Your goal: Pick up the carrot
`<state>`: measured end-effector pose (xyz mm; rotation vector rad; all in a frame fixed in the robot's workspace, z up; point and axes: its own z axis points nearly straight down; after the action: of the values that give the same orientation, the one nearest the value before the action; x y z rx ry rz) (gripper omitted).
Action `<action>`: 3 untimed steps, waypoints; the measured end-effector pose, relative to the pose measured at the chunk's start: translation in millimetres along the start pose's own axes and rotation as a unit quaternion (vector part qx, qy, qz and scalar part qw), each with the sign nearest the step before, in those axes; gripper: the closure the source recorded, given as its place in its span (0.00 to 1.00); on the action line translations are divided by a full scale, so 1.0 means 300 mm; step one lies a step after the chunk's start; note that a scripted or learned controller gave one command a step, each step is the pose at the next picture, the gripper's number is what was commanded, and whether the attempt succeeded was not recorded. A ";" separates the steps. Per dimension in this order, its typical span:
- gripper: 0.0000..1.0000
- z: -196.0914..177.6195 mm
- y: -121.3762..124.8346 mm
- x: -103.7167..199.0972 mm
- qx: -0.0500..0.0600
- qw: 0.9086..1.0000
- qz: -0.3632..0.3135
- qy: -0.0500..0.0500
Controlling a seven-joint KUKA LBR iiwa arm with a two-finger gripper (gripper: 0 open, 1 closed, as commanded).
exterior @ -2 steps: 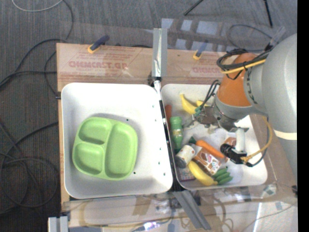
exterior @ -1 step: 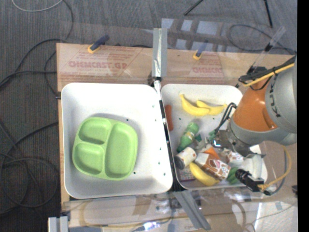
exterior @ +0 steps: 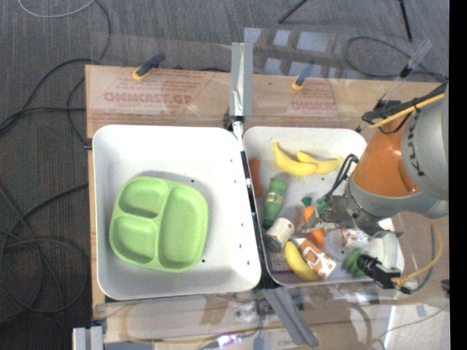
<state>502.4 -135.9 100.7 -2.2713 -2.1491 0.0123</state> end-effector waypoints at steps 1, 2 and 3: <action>0.00 0.000 0.000 0.000 0.000 1.000 0.000 0.000; 0.00 0.041 -0.042 -0.039 -0.013 1.000 -0.026 -0.001; 1.00 0.015 -0.040 -0.041 -0.012 1.000 -0.027 -0.001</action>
<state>489.7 -147.7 96.3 -2.2273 -2.2223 -0.0123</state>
